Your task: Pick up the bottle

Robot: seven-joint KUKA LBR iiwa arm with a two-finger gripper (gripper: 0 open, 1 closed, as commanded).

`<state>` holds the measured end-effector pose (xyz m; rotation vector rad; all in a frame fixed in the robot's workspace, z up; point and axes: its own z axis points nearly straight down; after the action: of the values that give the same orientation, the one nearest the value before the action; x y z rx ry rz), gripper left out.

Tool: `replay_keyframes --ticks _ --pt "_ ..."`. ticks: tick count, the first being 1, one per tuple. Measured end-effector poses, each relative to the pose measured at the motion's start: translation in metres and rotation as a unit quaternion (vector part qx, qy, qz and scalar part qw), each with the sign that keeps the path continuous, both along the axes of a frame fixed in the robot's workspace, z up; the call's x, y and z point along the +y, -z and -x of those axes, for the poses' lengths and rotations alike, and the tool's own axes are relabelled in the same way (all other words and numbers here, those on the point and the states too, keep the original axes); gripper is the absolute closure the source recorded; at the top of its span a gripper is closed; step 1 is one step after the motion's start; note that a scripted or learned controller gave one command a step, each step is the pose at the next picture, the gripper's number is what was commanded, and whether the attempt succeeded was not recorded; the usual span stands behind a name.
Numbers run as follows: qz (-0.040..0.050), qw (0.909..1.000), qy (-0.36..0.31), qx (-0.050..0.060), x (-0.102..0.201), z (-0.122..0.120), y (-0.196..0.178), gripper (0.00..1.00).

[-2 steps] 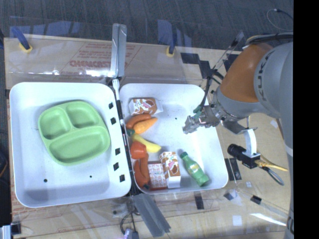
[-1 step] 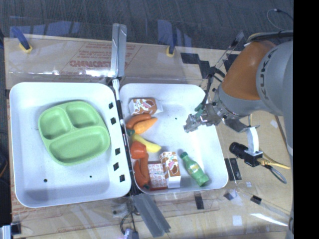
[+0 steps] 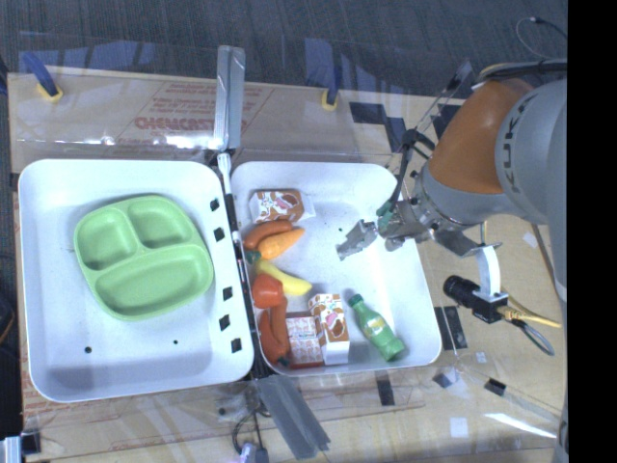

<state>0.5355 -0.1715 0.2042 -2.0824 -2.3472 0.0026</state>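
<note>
A small green bottle (image 3: 376,327) with a yellow label lies on its side in the right bin (image 3: 410,287), near that bin's front right corner, cap pointing up-left. My gripper (image 3: 355,242) hangs over the right bin's middle right part, above and a little left of the bottle, well apart from it. Nothing shows between its fingers.
The right bin's left side holds a snack packet (image 3: 276,204), a carrot (image 3: 281,243), a banana (image 3: 282,279), red food pieces (image 3: 269,292) and two small cartons (image 3: 330,317). The left bin (image 3: 58,355) holds a green divided plate (image 3: 145,255).
</note>
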Motion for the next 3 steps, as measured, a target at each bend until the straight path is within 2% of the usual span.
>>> replay_keyframes --ticks 1,2,3 --pt "0.0015 0.9981 -0.061 -0.003 -0.0407 0.0575 0.091 0.0" --pt "0.0013 0.9979 -0.065 -0.003 -0.04 0.0566 0.0814 1.0" --pt "0.0014 0.9979 -0.065 -0.003 -0.0399 0.0567 0.0815 0.0"
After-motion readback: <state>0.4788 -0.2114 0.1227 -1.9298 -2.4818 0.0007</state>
